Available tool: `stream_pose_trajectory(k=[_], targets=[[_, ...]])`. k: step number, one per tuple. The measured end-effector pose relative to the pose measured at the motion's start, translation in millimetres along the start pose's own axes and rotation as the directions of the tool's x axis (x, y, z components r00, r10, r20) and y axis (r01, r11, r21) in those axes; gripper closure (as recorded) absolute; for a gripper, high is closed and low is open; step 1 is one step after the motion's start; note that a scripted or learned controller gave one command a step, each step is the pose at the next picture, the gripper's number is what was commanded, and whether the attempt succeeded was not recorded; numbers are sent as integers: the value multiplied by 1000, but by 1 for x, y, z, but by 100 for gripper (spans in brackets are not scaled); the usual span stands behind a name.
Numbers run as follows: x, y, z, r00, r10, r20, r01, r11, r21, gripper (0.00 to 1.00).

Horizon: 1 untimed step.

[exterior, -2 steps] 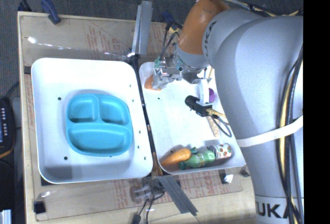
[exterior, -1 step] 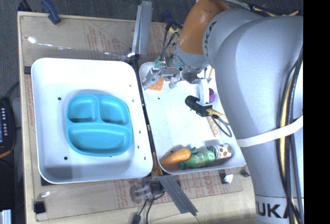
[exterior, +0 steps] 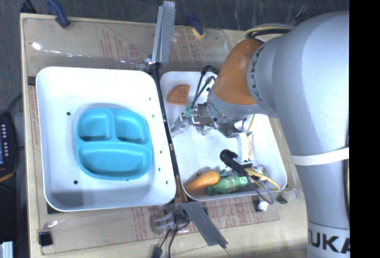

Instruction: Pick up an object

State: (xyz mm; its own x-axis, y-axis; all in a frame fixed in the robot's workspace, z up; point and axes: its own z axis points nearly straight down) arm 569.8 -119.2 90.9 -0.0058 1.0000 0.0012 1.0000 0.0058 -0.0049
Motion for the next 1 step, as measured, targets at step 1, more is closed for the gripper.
stream_pose_trajectory(k=[1], targets=[[-11, 52, -1, 1000, -1, 0, 1, 1000, -3, 0]])
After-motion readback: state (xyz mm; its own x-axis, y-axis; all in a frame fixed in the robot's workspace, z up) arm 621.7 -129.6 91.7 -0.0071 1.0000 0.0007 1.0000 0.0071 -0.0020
